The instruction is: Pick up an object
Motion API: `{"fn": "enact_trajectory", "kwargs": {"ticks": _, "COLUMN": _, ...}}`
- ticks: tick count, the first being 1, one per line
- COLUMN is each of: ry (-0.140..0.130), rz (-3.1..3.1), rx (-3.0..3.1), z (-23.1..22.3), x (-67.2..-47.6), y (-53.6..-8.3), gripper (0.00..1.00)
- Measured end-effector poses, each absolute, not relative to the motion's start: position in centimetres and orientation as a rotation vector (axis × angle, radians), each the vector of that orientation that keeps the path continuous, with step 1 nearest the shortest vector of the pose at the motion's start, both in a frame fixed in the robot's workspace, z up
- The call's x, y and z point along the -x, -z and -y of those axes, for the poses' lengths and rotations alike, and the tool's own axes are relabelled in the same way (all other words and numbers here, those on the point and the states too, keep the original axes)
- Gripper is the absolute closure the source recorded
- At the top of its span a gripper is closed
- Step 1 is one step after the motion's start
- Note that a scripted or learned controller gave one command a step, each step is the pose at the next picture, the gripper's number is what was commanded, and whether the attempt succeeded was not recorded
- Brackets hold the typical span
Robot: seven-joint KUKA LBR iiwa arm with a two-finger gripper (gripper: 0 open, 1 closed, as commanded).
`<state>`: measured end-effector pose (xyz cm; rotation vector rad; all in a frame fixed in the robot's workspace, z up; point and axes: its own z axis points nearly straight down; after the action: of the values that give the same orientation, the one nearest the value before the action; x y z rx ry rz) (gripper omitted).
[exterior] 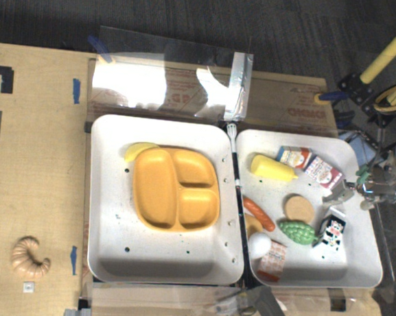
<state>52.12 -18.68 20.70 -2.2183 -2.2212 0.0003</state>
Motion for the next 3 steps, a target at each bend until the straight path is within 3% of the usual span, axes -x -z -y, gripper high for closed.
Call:
{"fn": "enact_trajectory", "kwargs": {"ticks": 1, "ry": 0.004, "rz": 2.021, "rx": 2.408, "z": 12.6, "x": -55.3, "y": -24.9, "gripper": 0.0}}
{"fn": "enact_trajectory", "kwargs": {"ticks": 2, "ry": -0.012, "rz": 1.943, "rx": 2.459, "z": 17.1, "x": -51.7, "y": -15.7, "gripper": 0.0}}
{"fn": "enact_trajectory", "kwargs": {"ticks": 3, "ry": 0.002, "rz": 1.719, "rx": 2.631, "z": 14.9, "x": -55.7, "y": -10.3, "gripper": 0.0}}
